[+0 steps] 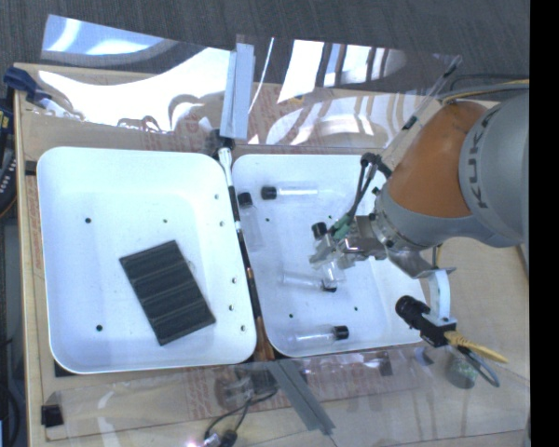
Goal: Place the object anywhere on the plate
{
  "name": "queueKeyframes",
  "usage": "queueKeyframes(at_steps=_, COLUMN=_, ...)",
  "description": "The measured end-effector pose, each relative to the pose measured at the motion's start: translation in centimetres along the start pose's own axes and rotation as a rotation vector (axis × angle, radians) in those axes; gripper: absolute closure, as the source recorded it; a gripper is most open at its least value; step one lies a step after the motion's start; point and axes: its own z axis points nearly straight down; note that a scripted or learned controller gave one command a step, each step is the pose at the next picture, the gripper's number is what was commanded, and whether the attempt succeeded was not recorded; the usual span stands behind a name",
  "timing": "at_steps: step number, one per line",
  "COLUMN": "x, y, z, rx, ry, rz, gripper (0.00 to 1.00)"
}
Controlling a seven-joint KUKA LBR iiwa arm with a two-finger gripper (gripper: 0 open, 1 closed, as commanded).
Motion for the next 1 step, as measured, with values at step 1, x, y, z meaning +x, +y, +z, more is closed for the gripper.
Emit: queueKeyframes(at_steps=1, x=10.18, y=-1.97, z=1.61, rx=0.005, ry=0.002, rz=-0.21, gripper=1.0)
